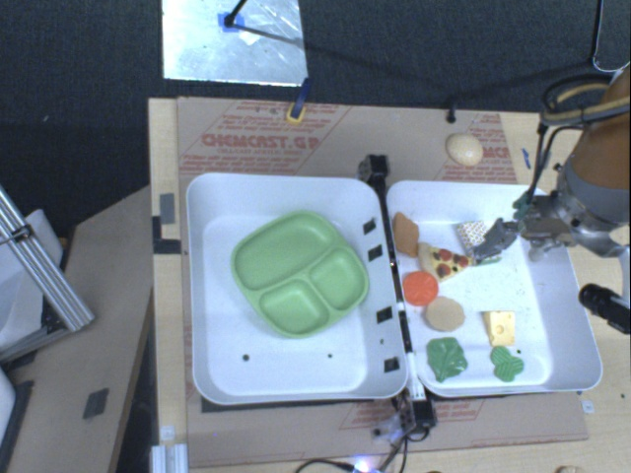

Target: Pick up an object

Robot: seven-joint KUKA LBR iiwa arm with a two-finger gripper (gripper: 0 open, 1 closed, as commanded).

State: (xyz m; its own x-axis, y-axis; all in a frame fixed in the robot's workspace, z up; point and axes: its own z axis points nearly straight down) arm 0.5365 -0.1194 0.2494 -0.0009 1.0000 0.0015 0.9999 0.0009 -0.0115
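Note:
The right bin holds several toy foods: a brown piece, a pizza slice, a red-orange disc, a tan disc, a yellow cheese block, and two green leafy pieces. A silver checkered item lies near the bin's back. My gripper reaches in from the right, low over the bin, right beside the silver item and the pizza slice. Whether it touches either one is unclear.
The left bin holds a green divided plate. A pale egg-shaped object sits on the cardboard behind the right bin. A shiny sheet lies at the back left. A black divider runs between the bins.

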